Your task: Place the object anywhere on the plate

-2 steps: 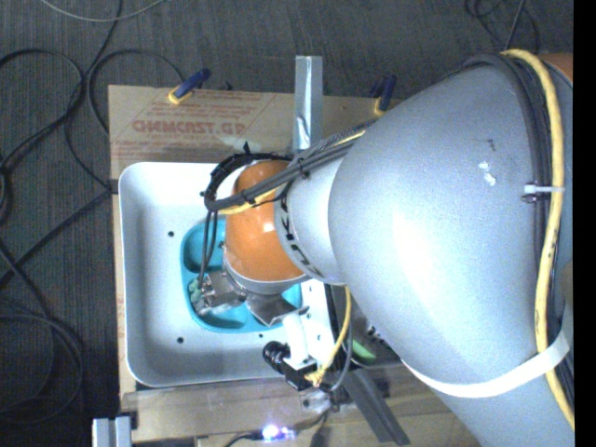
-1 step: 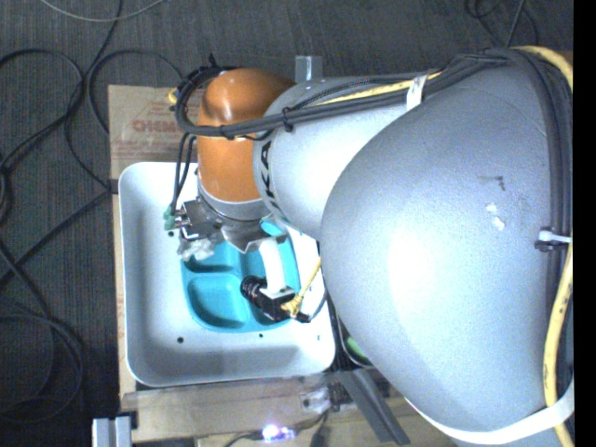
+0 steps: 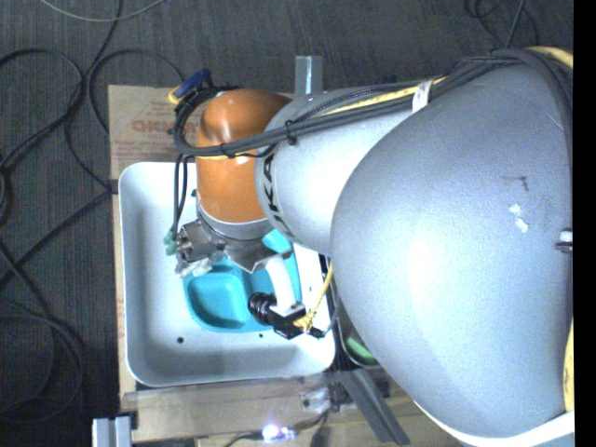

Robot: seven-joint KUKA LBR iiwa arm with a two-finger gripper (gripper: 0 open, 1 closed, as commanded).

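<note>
The white bin (image 3: 149,343) is overhung by the grey arm (image 3: 428,231), whose orange band (image 3: 228,170) is seen above the wrist. The gripper (image 3: 200,259) is lowered just over the teal plate (image 3: 219,305) lying in that bin. The object itself cannot be told.

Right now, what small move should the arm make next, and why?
Probably a short lift straight up. The wrist hangs low over the blue plate in the white bin and hides most of it, so no object can be confirmed there yet.
</note>
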